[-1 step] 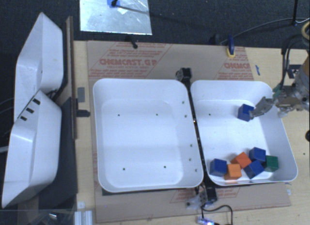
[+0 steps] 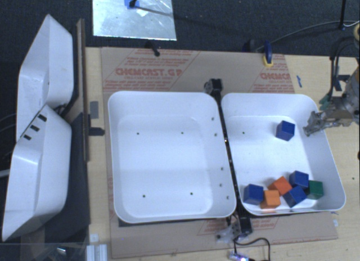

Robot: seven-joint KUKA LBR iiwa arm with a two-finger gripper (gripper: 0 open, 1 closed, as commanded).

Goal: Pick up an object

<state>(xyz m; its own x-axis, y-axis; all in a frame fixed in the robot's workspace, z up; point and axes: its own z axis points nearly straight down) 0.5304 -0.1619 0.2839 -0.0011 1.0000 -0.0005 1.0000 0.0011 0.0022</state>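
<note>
1. Pincer (image 2: 313,124) sits at the right rim of the right bin (image 2: 323,158), its fingers pointing left over the rim; nothing shows between them, but whether they are spread or closed I cannot tell.
2. Closest block to the pincer is a lone blue cube (image 2: 285,130), lying on the bin floor just left of it, apart from the fingertips; it lies toward the far right of that bin.
3. Along the near edge of the right bin lies a cluster of blocks; a blue block (image 2: 253,193) at the left, two orange blocks (image 2: 271,198) and (image 2: 280,185) touching each other, two more blue blocks (image 2: 298,179) and (image 2: 293,196), and a green block (image 2: 315,189) at the right, near the bin's near right corner.
4. Left bin (image 2: 169,99) lies beside the right one, their inner rims touching; both rest on a sheet of cardboard (image 2: 152,71) spread on the surface.
</note>
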